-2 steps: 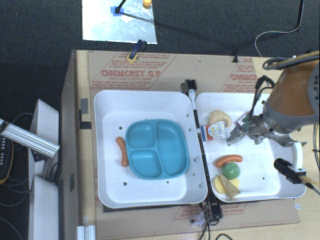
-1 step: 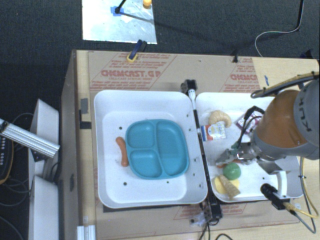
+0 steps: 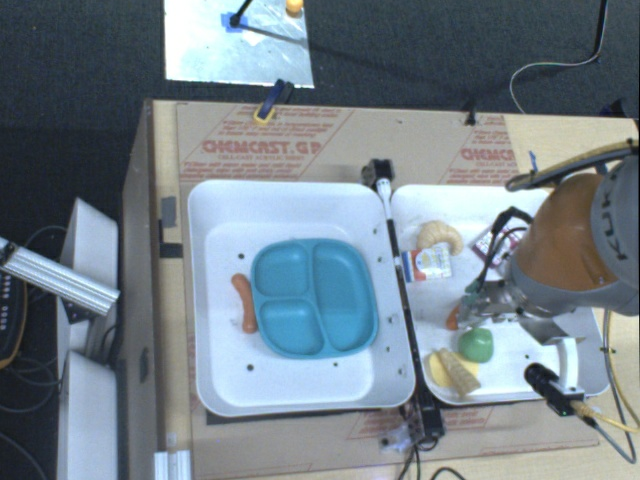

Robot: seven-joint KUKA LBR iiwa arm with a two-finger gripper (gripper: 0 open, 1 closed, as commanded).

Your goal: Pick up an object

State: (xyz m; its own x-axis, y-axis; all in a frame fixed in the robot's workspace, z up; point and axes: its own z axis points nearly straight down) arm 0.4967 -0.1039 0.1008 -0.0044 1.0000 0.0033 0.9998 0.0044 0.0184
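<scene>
Objects: four in right bin (image 3: 590, 373); end effector (image 3: 478, 303) grip cannot be told.

- my arm (image 3: 600, 238) is a fat rounded grey shell with a broad orange band
- grey wrist below it, thin dark and red cables looping beside
- my gripper (image 3: 478, 303): small, metallic

"CHEMCAST GP" on bench sheet (image 3: 262, 149)

The arm (image 3: 580, 243) covers the right bin's (image 3: 440, 200) far side and runs off-frame.
</scene>
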